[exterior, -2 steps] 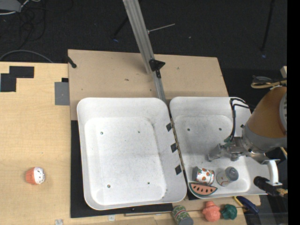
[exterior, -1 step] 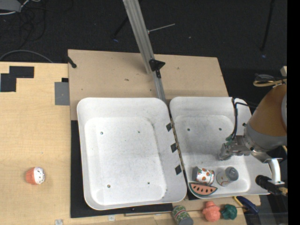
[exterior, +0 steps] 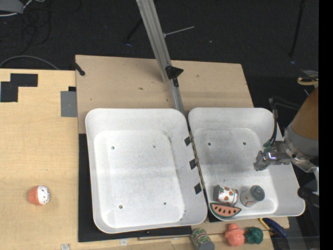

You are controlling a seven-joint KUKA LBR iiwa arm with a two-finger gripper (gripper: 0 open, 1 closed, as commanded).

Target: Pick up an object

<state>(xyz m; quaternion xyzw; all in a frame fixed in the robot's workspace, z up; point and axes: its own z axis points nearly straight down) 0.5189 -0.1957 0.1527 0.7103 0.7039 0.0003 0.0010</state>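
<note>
Toward the lower right of the frame, in the right bin (exterior: 229, 120), three small things cluster by its near wall: a white patterned cup (exterior: 227, 195) lying on its side, a grey can (exterior: 253, 194) and a watermelon slice (exterior: 226, 211). From the gripper (exterior: 261, 160), hovering at mid right, the can lies just below and slightly left (the nearest pick, I judge). Whether the gripper is parted or clenched I cannot tell. No lettering is legible.
</note>
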